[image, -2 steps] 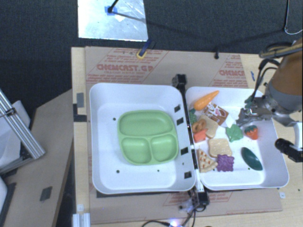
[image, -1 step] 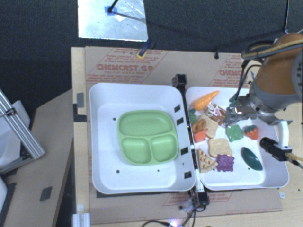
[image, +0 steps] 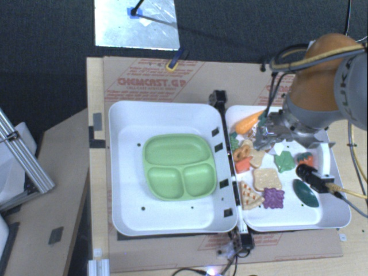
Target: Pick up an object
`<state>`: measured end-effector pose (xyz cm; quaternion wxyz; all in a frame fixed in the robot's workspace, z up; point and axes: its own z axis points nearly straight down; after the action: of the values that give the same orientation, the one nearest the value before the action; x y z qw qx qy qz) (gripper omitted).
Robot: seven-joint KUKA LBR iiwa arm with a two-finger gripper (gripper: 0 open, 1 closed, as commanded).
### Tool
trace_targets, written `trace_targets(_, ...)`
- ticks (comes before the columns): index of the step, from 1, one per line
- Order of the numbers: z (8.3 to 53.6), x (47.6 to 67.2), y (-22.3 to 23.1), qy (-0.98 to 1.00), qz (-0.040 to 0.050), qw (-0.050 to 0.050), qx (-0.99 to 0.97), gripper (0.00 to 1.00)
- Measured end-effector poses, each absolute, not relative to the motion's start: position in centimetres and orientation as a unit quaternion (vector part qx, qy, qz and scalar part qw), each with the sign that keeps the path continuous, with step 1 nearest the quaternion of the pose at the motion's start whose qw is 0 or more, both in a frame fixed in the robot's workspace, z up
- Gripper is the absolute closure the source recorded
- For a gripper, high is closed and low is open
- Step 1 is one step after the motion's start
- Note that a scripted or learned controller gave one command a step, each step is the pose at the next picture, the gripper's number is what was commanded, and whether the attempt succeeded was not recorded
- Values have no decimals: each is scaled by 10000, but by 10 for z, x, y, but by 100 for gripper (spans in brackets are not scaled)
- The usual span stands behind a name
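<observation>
Down over the far left part of the right bin (image: 338, 216), the gripper (image: 265, 135), reached in from the right on the grey arm with its orange band. Cannot tell how wide the gripper stands, nor whether anything sits in it: dark metal and cables blur together there. Just beside it to the left and slightly farther, an orange carrot (image: 248, 122), lying at a slant near the bin's far left corner. Just nearer and to the left, a tan pretzel (image: 243, 152), with a red-orange piece (image: 242, 165) touching its near side. Nearer still, a bread slice (image: 267, 179), then a pizza slice (image: 249, 196) and a purple bunch of grapes (image: 273, 198) side by side toward the near wall. To the right of the bread, a green leafy piece (image: 284, 161); farther right, a small red piece (image: 306, 158), partly hidden by the robot's own parts, and a dark green oval (image: 307, 195) near the bin's near right. Tight packing on the left half of this bin, pieces close or touching. In the left bin (image: 126, 171), a pale green divided plate (image: 178, 165), well apart from the gripper. Both bins on a cardboard sheet (image: 149, 82) over the surface (image: 63, 154). Far part of the right bin hidden behind the arm.
</observation>
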<state>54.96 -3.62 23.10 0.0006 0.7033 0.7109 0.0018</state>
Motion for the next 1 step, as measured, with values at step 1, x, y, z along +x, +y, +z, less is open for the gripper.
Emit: trace_targets(1,237,560,21,7110,19,2,7032,100)
